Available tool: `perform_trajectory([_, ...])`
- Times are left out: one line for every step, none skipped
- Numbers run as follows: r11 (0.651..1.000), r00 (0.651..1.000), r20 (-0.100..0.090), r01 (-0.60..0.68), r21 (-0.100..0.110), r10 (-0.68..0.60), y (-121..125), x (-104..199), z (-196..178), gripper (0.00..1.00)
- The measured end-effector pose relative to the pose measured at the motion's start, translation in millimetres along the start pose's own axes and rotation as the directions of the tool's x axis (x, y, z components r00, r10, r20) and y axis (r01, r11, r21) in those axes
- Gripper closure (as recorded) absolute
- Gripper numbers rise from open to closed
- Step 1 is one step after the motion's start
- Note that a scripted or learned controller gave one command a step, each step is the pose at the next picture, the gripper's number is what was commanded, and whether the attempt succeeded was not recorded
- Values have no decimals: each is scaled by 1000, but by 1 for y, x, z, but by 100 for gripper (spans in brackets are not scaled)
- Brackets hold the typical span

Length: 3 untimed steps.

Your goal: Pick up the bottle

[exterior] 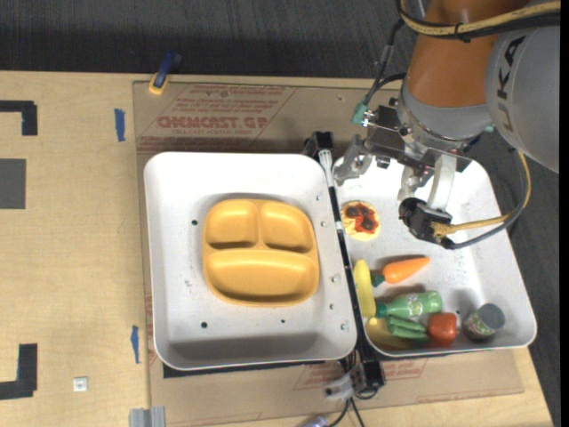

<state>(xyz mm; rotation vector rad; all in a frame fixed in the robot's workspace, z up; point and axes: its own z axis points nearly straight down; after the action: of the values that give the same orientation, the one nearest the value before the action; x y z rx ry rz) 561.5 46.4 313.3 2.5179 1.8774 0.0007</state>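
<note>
Two shallow white bins sit side by side on the table (pixel 71 265), the left bin (pixel 169 238) holding a yellow divided plate (pixel 260 249) and the right bin (pixel 502 265) holding a cluster of small toys. The arm (pixel 462 43) comes in from the upper right, its orange band above the wrist sitting over the far end of the right bin, with the grey link beside it at the frame's edge. The wrist points down toward the bin's back part, and yellow and black cables loop around it. Below the wrist the gripper (pixel 396 163) hangs over the bin's far left corner, near the divider between the bins; whether its fingers are apart or together I cannot tell, since the metal parts there are tangled with brackets and glare. A black attachment with a cable (pixel 425 219) hangs just beside it, lower and to the right.

The bottle (pixel 411 306), green and lying on its side, rests in the near part of the right bin, well apart from the gripper. An orange carrot (pixel 405 269) lies just behind it, a yellow banana (pixel 364 289) to its left, a red tomato (pixel 443 327) and a dark can (pixel 484 322) to its right. A small pizza slice toy (pixel 361 220) lies nearer the gripper.
</note>
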Motion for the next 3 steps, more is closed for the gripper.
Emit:
perform_trajectory([992, 992, 1, -124, 2, 124, -35, -24, 129, 0])
perform_trajectory([992, 992, -1, -125, 2, 125, -35, -23, 119, 100])
perform_trajectory([992, 992, 0, -125, 2, 125, -35, -23, 119, 0])
